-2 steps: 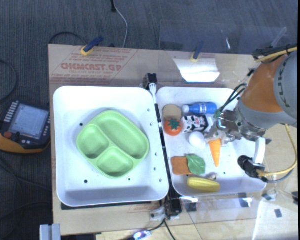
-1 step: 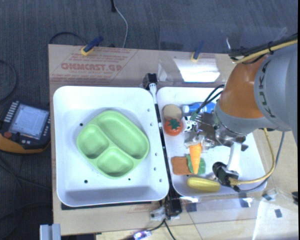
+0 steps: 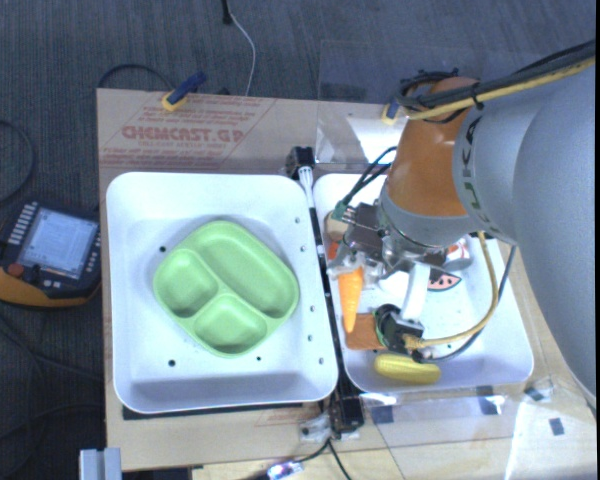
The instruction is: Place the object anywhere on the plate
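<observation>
You see banana (image 3: 408, 370) at near edge of right bin (image 3: 500, 363), carrot (image 3: 349, 298) just beyond, long axis near-to-far; gripper (image 3: 392, 268) sits right of carrot, grip state can't be told; plate (image 3: 227, 286) lies left, in other bin

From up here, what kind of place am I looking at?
Probably a robot test lab: a robot arm reaches over two white bins, one bin holds a green plate, and a handheld controller lies on the carpet.
</observation>
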Motion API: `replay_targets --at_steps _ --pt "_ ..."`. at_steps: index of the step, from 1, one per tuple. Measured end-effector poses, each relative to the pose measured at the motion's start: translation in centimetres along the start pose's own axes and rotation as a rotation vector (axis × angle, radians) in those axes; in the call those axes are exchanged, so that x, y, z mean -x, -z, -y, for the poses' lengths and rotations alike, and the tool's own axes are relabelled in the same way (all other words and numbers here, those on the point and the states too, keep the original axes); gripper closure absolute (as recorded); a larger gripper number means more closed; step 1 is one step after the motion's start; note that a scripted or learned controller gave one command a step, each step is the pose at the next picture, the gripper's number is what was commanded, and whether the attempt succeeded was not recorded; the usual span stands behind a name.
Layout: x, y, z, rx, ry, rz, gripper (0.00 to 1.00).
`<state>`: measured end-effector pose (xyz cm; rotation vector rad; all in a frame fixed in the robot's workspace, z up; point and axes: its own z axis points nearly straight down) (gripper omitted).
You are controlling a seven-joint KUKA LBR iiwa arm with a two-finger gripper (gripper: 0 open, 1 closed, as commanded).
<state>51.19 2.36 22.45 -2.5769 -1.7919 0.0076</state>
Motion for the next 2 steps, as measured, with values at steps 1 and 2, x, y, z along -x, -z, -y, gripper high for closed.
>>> replay_targets --at_steps 1,2 --pt "-7.20 0.60 2.87 -0.001 -0.244 0.003 1.00" --pt "-7.08 0.62 2.80 0.000 -0.246 0.004 0.00"
